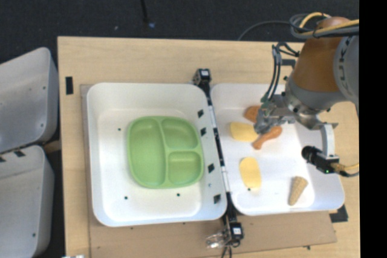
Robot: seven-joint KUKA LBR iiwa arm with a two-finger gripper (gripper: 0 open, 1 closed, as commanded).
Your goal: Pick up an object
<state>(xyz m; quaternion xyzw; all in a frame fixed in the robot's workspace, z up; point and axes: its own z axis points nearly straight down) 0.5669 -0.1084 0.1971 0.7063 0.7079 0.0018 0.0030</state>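
Orange carrot-like piece (266,136) lies in the right bin (314,199), directly under the end effector (264,121), extending toward five o'clock from it. Whether the end effector is wide or narrow cannot be told. Risk: a yellow piece (243,132) sits just beside at nine o'clock; a descent slightly off could nudge both, leaving nothing grasped. Green tray (164,151) occupies the left bin (97,190).
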